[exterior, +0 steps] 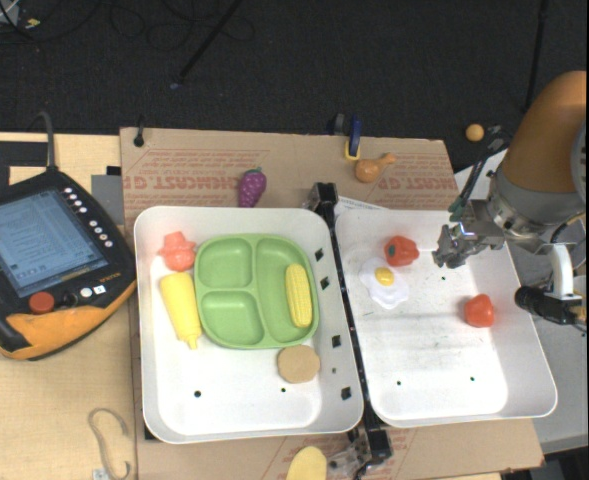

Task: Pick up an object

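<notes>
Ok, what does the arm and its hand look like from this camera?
The arm is bulky and rounded, with a broad orange band over a grey wrist section. The hand is small, dark metal with thin parts. Thin cables run along the wrist, and a white and black fitting sits beside it.

divided plate (236,313) in left bin (234,408), fried egg (385,285) in right bin (444,378)

Even, bright overhead light with soft shadows, slight glare on the white bins (444,398), mildly soft focus throughout.
</notes>
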